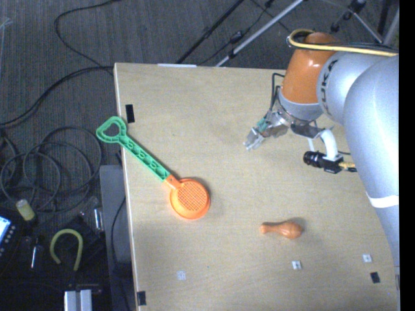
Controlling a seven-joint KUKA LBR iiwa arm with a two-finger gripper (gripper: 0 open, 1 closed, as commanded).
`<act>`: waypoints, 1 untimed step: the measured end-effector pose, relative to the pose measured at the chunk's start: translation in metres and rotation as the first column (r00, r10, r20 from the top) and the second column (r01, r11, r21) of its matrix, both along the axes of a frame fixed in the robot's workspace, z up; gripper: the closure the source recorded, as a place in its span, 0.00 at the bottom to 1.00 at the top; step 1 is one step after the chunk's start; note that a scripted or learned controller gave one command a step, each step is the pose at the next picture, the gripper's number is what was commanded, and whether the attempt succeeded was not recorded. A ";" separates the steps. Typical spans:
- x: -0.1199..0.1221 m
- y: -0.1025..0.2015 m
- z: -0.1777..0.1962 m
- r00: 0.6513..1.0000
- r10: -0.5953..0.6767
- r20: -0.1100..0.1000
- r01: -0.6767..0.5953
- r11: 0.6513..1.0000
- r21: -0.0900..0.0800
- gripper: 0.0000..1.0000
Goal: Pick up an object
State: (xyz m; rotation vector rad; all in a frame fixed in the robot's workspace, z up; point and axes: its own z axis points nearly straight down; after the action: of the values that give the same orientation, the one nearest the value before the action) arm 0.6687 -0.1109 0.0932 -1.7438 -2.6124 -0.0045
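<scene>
A toy strainer with a green handle [136, 151] and a round orange head [190, 199] lies slantwise on the left part of the tan bench top [214, 102]. A small orange drumstick-shaped piece [283, 229] lies toward the front right. My gripper [254, 138] hangs over the bare middle of the surface, pointing down and left from the orange-banded wrist [305, 76]. It is well apart from both objects, up and right of the strainer head and above the drumstick piece. Nothing shows in its grasp.
The grey arm [369, 122] covers the right side of the bench. A black connector with a cable [322, 161] juts out beneath the wrist. Cables and gear lie on the floor off the left edge [45, 173]. Tripod legs [272, 18] cross behind the bench.
</scene>
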 end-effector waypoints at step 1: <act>0.000 0.000 0.000 1.000 0.000 0.000 0.000 1.000 0.000 0.00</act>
State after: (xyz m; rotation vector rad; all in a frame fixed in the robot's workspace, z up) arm 0.6687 -0.1108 0.0931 -1.7434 -2.6122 -0.0048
